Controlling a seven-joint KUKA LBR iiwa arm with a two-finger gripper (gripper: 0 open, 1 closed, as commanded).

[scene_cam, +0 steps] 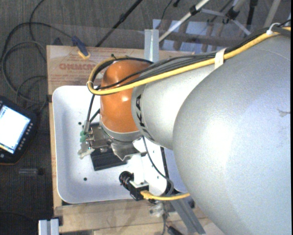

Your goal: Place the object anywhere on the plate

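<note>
The arm (224, 126) dominates here, a huge grey body sweeping in from the right and covering most of the right half of the view, its orange band (118, 99) sitting over the upper middle of the left bin (68, 131). A yellow cable (185, 67) and black cables run along the arm's top and loop round the orange band, and another bit of yellow cable curls out near the bin's near edge.

Next down in size, that left bin: shallow, white, its far-left corner and left wall plain to see, its right side lost beneath the arm. It sits on a wooden bench (63, 65) with red print along the far edge.

Off the bench's left side, on the dark carpet, lies a handheld pendant (9, 131) with its screen lit, cables trailing across the floor above it.

Down at the wrist now: the gripper (95, 148) hangs low over the middle of the bin, a dark block with metal and green fittings on its left side. Whether it is open or closed, I cannot tell from this angle. The object and the plate, I can't pick out; the arm covers much of the bin floor. A few small dark specks dot the bare white floor left of the gripper.
</note>
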